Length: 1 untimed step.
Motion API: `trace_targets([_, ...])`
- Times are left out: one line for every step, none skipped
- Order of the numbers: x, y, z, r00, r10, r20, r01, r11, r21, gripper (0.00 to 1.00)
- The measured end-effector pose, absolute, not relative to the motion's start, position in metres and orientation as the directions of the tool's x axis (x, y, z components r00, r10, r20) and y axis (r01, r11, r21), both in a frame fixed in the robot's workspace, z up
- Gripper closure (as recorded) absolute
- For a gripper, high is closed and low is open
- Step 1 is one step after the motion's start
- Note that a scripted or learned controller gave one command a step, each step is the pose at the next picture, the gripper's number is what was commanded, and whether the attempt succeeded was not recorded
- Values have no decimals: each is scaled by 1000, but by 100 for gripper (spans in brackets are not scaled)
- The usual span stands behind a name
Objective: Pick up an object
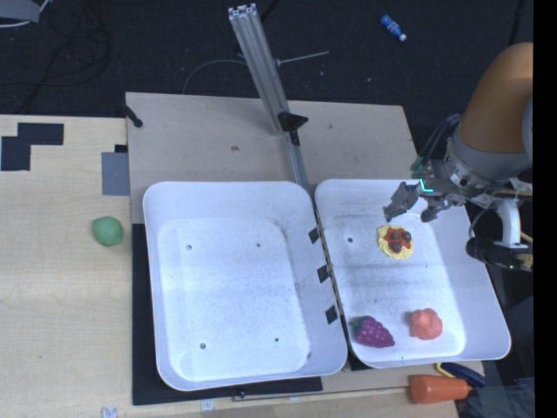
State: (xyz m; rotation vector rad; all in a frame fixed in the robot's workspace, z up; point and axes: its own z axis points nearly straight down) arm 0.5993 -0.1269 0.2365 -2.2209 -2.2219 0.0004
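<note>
Camera view is showing the pincer [415, 204] hovering over the right bin [470, 338], its fingers spread apart and gripping nothing. Just below it a yellow toy with red and dark toppings [395, 241] is lying flat on the bin floor; it is roundish, so no long axis or heading can be read. A purple grape bunch [373, 331] is lying near the front edge, its long axis running left to right, beside a pinkish-red toy [426, 323]. A green ball [108, 231] is sitting on the counter [52, 303], left of the left bin [165, 207].
</note>
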Motion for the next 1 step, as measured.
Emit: trace_targets([599,-127,236,0,1000,0,1000,0,0,0])
